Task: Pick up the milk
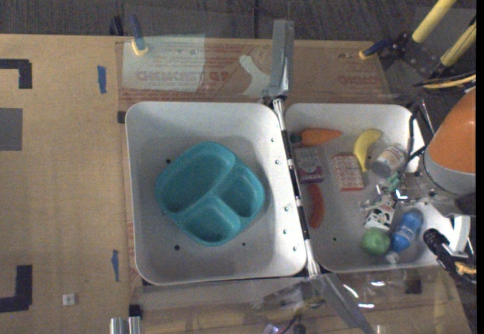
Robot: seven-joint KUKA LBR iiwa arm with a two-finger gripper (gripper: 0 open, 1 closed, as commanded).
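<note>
- Two shallow white bins sit side by side on the bench: the left bin (144,143) and the right bin (340,253).
- One teal divided plate (210,193) lies in the left bin, a little toward 7 o'clock of that bin's middle, tilted on the diagonal.
- The milk (380,214), a small carton with black and white patches, lies in the right bin toward 5 o'clock, just above a green apple (375,242) and touching or nearly touching it.
- A blue bottle (406,230) lies at 3 o'clock of the apple, just beside the milk.
- A banana (367,146) and an orange carrot (321,136) lie toward 12 o'clock in the right bin; a silvery can (386,160) lies just at 4 o'clock of the banana.
- Two flat packets, one darker (308,165) and one red and white (346,171), lie near the bin's middle, with a red pepper-like thing (316,204) at 6 o'clock of the darker one.
- The arm's orange band (456,142) hangs over the right bin's 3 o'clock edge; the gripper (398,190) is near the milk at about its 1 o'clock, and I cannot tell how it is set.
</note>
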